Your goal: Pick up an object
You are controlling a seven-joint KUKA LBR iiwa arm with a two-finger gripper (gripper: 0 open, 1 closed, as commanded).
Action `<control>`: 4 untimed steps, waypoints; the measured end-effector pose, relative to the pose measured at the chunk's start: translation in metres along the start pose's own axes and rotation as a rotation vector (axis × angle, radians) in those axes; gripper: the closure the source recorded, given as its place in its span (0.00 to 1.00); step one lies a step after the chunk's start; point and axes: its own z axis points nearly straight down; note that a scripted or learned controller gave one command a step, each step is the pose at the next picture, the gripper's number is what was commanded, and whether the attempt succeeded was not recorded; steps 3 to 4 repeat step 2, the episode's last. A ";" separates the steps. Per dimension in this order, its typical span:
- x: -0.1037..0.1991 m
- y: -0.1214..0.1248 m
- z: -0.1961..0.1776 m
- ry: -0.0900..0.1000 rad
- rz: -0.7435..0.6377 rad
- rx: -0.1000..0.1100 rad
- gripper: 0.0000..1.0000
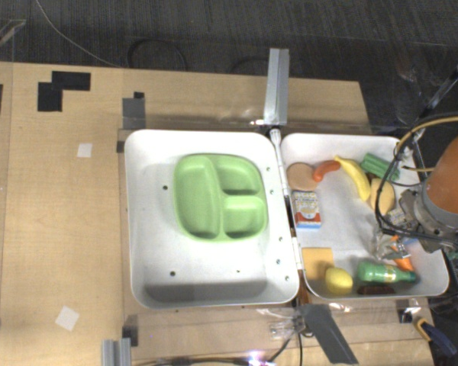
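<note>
Objects for picking lie in the right shallow white bin [343, 145]. Nearest its front wall are a yellow plastic lemon [338, 280] and a green bottle lying on its side [385, 272], with a tan square block [317, 259] just behind the lemon. The hand [391, 244] hangs low over the bin's right side, just above the bottle; whether it is spread or pinching anything I cannot tell. Farther back lie a small printed carton [306, 208], a yellow banana [354, 177] and a round brown disc [300, 175]. On the desk [53, 227], the left white bin [149, 235] holds a light green divided tray [219, 195].
</note>
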 end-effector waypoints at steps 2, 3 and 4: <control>0.004 0.002 -0.001 -0.011 -0.080 0.009 0.00; 0.004 0.002 -0.001 -0.011 -0.080 0.009 0.00; 0.004 0.002 -0.001 -0.011 -0.080 0.009 0.00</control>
